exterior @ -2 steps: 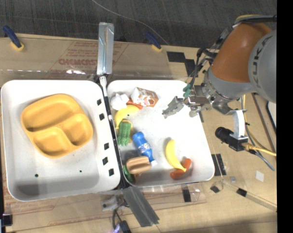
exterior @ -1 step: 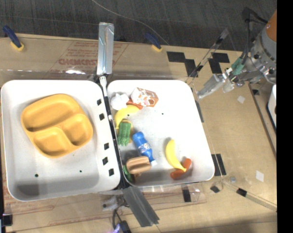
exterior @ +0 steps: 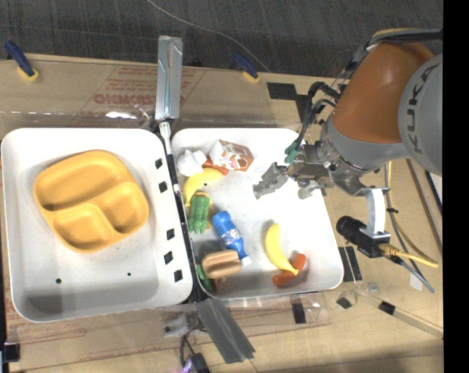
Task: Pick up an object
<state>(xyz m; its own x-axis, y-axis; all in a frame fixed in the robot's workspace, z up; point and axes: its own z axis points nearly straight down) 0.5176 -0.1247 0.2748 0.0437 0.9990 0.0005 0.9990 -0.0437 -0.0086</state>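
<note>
Banana [exterior: 274, 246] lies near-right in right bin [exterior: 316, 239], beside hot dog [exterior: 222, 264] and blue bottle [exterior: 228, 234]; gripper [exterior: 270, 180] hovers above, fingers spread, grasping nothing.

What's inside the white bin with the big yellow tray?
Just the yellow tray itself, lying in the left bin. Its compartments look bare. Whatever might sit underneath the tray is covered, so I can't tell.
</note>
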